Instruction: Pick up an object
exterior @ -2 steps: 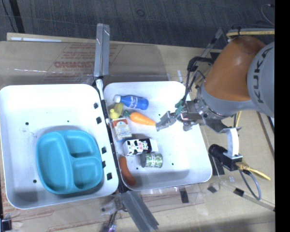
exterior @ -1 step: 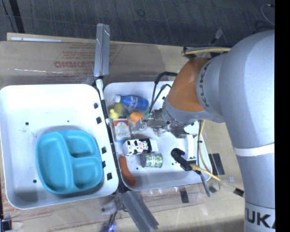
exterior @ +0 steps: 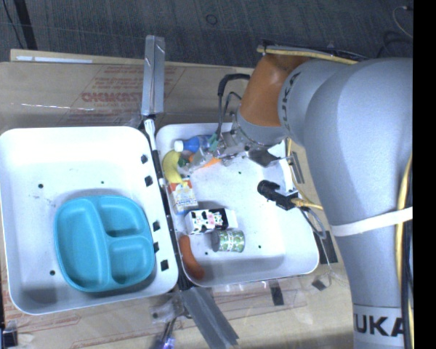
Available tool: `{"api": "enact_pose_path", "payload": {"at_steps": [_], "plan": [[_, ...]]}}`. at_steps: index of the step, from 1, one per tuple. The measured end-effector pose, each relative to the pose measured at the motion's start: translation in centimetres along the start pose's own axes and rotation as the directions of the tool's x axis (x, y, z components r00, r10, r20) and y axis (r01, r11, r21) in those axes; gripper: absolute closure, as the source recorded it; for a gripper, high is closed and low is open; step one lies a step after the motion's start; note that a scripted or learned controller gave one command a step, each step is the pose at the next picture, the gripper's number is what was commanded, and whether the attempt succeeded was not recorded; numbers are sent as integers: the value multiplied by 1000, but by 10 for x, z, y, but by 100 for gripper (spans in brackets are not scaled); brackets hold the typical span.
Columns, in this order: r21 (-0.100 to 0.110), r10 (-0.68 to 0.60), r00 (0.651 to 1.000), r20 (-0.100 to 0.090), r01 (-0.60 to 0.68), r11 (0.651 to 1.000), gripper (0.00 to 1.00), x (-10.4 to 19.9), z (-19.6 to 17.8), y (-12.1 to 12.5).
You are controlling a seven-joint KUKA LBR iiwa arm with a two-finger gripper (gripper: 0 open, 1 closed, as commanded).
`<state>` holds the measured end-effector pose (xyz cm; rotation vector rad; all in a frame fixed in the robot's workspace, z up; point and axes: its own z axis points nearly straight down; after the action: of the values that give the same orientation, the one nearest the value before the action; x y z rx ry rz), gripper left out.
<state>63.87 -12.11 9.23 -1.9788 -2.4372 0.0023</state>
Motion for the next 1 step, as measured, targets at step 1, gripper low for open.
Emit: {"api": "enact_pose_path", "payload": {"at_steps": [1], "plan": [[21, -214, 977, -6, 215, 976, 0, 17, 5, 15]]}}
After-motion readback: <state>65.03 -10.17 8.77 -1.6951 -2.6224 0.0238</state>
